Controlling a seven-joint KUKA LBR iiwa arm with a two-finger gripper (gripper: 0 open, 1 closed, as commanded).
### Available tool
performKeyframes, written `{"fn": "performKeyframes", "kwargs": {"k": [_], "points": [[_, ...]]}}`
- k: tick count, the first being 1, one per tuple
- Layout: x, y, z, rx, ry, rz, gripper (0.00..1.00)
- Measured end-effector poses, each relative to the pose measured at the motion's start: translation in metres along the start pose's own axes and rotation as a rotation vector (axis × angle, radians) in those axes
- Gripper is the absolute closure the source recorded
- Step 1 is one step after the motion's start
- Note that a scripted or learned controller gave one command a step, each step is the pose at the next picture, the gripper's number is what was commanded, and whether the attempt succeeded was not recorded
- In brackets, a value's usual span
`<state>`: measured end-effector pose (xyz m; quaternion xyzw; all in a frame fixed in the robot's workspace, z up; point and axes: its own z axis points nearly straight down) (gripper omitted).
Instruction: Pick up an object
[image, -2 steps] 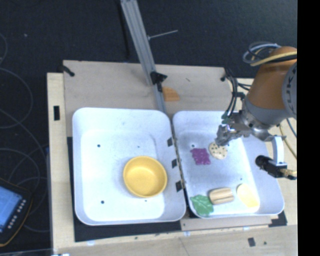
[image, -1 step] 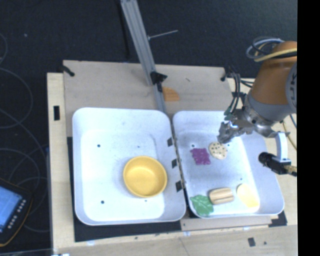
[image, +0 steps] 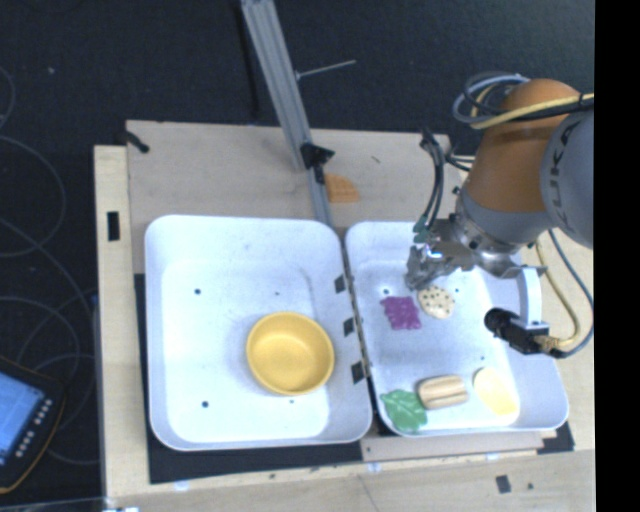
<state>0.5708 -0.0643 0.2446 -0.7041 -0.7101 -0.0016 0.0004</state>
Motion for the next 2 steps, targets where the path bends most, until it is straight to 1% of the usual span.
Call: {"fn": "performKeyframes", "kwargs": {"k": [1,2], "points": [[0.061,-0.005,-0.008,0.001,0.001,-0.001,1.00],[0.124,-0.008,-0.007,0.001,0.000,-0.001,1.00]]}}
